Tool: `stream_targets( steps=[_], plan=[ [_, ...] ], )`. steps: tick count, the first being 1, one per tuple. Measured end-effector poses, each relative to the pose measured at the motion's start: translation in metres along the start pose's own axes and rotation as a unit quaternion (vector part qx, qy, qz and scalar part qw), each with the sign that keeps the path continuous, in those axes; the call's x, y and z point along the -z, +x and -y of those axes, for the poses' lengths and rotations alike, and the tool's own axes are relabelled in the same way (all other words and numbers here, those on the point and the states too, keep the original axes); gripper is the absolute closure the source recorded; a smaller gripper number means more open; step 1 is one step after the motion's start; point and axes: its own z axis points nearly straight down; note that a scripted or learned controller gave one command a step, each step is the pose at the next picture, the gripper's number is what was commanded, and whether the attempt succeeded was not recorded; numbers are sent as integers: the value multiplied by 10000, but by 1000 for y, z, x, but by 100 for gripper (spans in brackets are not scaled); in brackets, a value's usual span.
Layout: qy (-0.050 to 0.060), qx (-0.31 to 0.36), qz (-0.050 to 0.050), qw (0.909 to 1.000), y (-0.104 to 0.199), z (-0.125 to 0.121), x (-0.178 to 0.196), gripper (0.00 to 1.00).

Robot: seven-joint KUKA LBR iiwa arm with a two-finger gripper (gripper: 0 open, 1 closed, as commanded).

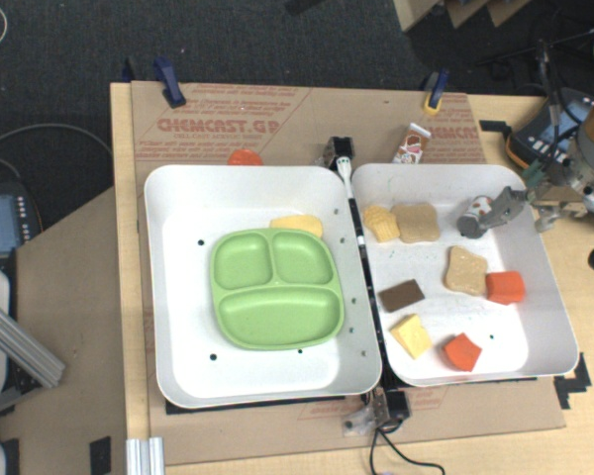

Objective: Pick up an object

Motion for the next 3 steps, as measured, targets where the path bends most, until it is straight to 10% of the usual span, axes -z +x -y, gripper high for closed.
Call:
stream_targets(
  steps=[1, 2, 3],
  plan=[
    [4, 8, -13, 10000, 4, -60, -148, 0],
    [-11, -15, 0, 10000, 7, 16, -139, 0],
    [-47, -10, 20, 10000, 6, 13, -128, 100]
  ],
)
